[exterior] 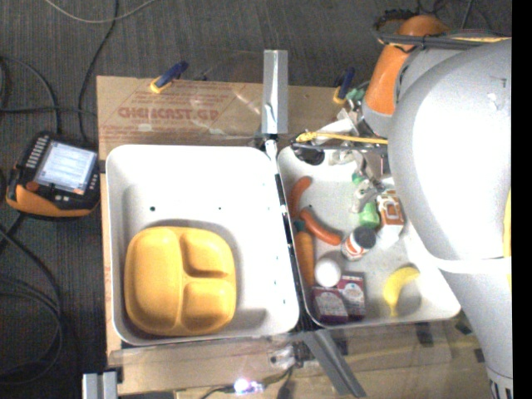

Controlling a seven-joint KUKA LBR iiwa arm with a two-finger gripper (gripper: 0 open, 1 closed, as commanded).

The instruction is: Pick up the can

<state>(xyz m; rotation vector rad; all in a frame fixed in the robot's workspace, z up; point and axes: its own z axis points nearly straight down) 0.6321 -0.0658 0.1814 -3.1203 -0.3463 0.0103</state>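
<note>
Camera view puts the can point(359, 243) upright in the right bin point(332, 173), beside the sausages — just below the hand point(366, 191), whose grip state I cannot tell.

Overhead slanted view of both bins point(116, 181)

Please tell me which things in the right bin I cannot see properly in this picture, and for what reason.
- Gripper: it sits under the grey arm in the camera view, so its fingers cannot be judged.
- Right bin: the arm covers its right part, and whatever lies there is hidden.
- Can: small and half behind the clutter beside the green item; no label is readable.
- Purple carton: its print is too small to read.
</note>
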